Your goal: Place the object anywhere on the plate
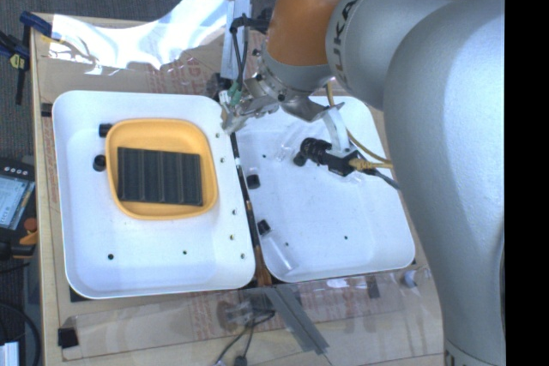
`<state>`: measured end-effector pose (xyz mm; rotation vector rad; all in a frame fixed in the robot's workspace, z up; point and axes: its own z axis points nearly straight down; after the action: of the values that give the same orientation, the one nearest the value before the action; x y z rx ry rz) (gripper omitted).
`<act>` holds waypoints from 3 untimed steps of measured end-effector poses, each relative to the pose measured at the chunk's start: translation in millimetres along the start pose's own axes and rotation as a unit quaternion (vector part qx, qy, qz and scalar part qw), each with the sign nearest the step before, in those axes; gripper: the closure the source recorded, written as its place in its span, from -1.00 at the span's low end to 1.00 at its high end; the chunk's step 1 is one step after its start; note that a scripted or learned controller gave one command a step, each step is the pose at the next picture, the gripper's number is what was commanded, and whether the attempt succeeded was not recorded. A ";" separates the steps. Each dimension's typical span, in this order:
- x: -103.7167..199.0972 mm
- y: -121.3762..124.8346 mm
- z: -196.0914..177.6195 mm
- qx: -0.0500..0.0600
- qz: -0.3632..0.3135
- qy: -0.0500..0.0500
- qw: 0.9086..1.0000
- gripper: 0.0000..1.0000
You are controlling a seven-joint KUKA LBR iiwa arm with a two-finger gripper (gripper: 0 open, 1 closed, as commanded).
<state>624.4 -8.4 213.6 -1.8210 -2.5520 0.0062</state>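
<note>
A yellow plate with rounded corners lies in the left white bin. On its middle rests a dark grey ridged rectangular object, lying flat. My gripper hangs over the back end of the seam between the two bins, to the right of and behind the plate and apart from the object. I see nothing held at its tip. The grey arm with its orange band covers the back of the right bin.
A black cable fitting from the wrist hangs over the right bin. Small black clips sit along the seam between the bins. Crumpled silver foil lies behind the left bin. A handheld device is at the left edge.
</note>
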 end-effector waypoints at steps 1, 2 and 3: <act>43.8 -33.7 23.9 -0.001 -0.049 -0.001 0.999 1.00; 43.3 -33.8 23.8 -0.001 -0.049 -0.001 0.999 -1.00; -20.0 -8.0 22.2 -0.002 -0.084 -0.002 0.996 -1.00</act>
<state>623.2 -30.0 191.4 -1.6018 -2.7013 0.0027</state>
